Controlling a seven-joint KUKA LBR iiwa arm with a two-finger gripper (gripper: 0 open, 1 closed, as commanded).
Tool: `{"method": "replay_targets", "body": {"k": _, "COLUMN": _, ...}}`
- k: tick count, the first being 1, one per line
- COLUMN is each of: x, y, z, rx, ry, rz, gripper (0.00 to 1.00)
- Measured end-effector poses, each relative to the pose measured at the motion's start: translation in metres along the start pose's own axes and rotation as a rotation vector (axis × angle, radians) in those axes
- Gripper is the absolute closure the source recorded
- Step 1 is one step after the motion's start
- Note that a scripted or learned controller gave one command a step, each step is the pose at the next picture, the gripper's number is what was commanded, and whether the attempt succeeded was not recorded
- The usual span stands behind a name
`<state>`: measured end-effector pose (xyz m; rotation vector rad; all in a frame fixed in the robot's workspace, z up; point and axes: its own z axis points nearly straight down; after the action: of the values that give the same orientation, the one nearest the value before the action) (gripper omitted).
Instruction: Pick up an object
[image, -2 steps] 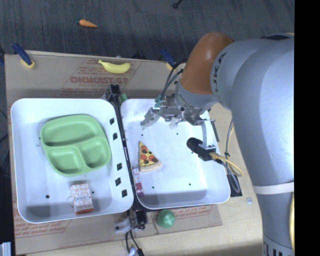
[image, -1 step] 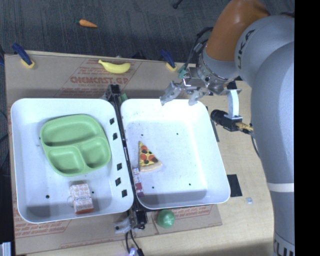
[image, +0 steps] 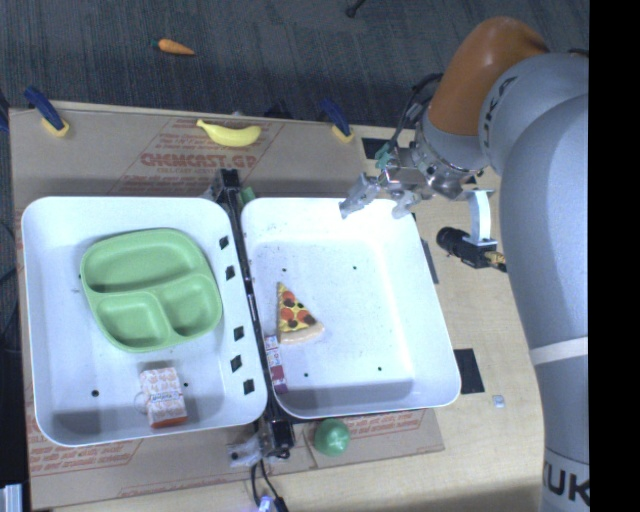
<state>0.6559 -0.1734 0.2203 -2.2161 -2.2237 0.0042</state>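
- Looking down on the bench from the camera view, we see two white bins side by side: the left bin (image: 40, 300) and the right bin (image: 430, 340).
- We find the gripper (image: 378, 198) over the far rim of the right bin, near its back right corner, on the grey arm (image: 550, 200) that reaches in from the right, with the orange band (image: 480, 70) above the wrist.
- We see its two fingers (image: 354, 203) spread apart with nothing between them, so the jaws stand open and bare.
- We count one thing in the right bin: a pizza slice (image: 295, 315), lying flat near the left wall, well apart from the gripper.
- In the left bin we see a green divided tray (image: 150, 290) and, nearer to us, a small carton (image: 162, 395).
- Outside the bins we note a banana (image: 230, 131) on the cardboard behind them, a green ball (image: 331, 437) just in front of the right bin, and an orange carrot (image: 176, 46) on the dark floor beyond.
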Motion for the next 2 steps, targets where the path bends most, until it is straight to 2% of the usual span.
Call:
{"method": "replay_targets", "body": {"k": 1, "x": 0.006, "y": 0.001, "z": 0.129, "rx": 0.0, "ry": 0.001, "rz": -0.004, "gripper": 0.0}}
{"method": "replay_targets", "body": {"k": 2, "x": 0.007, "y": 0.002, "z": 0.118, "rx": 0.0, "ry": 0.001, "rz": -0.008, "gripper": 1.0}}
